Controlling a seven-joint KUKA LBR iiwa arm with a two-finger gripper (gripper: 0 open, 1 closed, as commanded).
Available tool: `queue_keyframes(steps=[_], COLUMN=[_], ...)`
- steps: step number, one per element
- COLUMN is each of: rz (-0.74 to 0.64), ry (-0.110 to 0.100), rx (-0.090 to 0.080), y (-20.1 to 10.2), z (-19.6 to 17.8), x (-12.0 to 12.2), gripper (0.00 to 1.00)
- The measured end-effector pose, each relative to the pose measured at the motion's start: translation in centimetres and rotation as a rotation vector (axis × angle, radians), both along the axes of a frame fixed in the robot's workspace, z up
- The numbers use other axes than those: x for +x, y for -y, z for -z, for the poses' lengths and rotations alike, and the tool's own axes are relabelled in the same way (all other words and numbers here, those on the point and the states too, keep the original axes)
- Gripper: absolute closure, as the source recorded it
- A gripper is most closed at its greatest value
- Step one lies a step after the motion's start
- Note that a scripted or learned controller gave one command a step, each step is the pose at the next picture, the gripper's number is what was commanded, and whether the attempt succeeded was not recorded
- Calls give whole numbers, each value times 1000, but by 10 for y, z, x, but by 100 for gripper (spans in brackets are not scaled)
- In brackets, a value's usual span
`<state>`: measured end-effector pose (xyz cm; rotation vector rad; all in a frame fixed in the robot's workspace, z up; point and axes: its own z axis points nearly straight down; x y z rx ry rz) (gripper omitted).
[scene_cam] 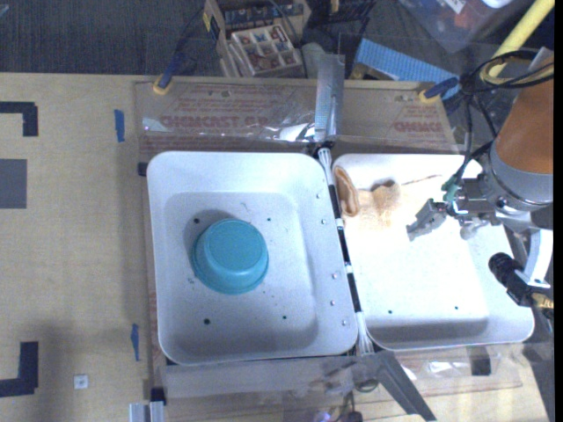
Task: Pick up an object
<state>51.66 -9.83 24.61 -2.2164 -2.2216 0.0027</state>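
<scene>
Overhead, 2 shallow white bins sit side by side on a pale wooden bench. A grey arm with an orange band reaches in from the right over the right bin.

Its gripper hangs above the upper middle of that bin, pointing left and slightly down. The view is too small and too washed out by glare to tell how far apart the tips stand. No object shows between them.

Just left of the gripper, apart from it, lie 2 small objects in the right bin's upper left corner. 1 is a tan, curved piece lying against the bin's left wall. Beside it is a paler, lumpy tan object, partly lost in the bright light on the bin floor. What either one is cannot be made out.

1 teal bowl sits upside down on the floor of the left bin, left of centre and well apart from the gripper. A few dark specks dot the floor around it.

Behind the bins a sheet of clear plastic with red lettering lies along the bench, and a silver metal bar stands over the seam between the bins. Boxes and cables crowd the dark floor beyond.
</scene>
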Motion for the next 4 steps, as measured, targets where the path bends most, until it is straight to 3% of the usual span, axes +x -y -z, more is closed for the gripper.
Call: queue_keyframes(steps=[1,2,3,4], rz=[0,15,-59,-239], ry=[0,7,7,11], rx=[0,-2,-3,-2], y=[0,7,23,-1], z=[0,26,69,157], x=[0,72,130,152], gripper=[0,0,0,0])
